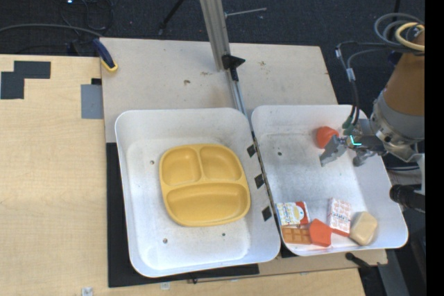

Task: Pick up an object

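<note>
So the arm comes in from the right over the right-hand bin point(388, 232), and the gripper point(345, 150) is hanging over the upper part of that bin with its two fingers spread fairly wide, nothing between them as far as I can see. One finger point(330, 152) pokes out toward the middle of the bin, the other sits closer to the wrist.

The closest candidate is the small red-orange object point(325, 136). It sits just beside the gripper, up and a bit to the left of it in the camera view, touching or nearly touching the left finger. Honestly I can't tell from this angle whether it's resting on the bin floor under the finger or just next to it, the slant makes that hard to call. It looks roundish, so no real long axis to line up with.

Everything else is well apart from the gripper, bunched along the near edge of the same bin: a little printed box point(292, 213), a waffle-looking piece point(295, 235), an orange wedge point(320, 233), a pink-and-white packet point(339, 215) and a tan lump point(363, 228). The left bin point(135, 149) has the yellow divided plate point(204, 184) in it, far off.

My guess is the next move needs a small shift up-left so the red thing ends up between the fingers before closing
</note>
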Motion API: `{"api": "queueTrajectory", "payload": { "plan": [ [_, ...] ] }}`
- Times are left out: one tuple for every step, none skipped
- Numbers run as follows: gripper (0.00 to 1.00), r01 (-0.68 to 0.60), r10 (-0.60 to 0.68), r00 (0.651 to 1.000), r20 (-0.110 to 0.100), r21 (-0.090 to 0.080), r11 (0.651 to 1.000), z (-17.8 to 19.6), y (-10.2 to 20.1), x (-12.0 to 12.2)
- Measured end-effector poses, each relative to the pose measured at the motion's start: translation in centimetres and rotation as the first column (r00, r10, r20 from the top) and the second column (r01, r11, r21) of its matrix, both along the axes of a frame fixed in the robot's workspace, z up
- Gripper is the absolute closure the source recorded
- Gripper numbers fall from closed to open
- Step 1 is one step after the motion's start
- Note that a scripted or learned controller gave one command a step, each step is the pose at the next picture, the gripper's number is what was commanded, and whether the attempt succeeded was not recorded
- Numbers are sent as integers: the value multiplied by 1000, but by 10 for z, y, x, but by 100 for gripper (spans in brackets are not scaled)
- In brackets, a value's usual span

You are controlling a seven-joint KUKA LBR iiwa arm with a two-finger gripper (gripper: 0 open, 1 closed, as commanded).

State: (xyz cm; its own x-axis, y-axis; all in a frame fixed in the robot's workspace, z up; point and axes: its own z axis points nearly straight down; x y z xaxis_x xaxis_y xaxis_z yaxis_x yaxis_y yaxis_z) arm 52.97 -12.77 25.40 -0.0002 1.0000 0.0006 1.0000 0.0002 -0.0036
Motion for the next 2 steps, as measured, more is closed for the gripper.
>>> {"api": "queueTrajectory", "payload": {
  "plan": [
    [0, 0, 0, 1000, 2, 0, 1000, 1, 0, 1],
    [0, 0, 0, 1000, -3, 1, 1000, -47, 5, 8]
  ]
}}
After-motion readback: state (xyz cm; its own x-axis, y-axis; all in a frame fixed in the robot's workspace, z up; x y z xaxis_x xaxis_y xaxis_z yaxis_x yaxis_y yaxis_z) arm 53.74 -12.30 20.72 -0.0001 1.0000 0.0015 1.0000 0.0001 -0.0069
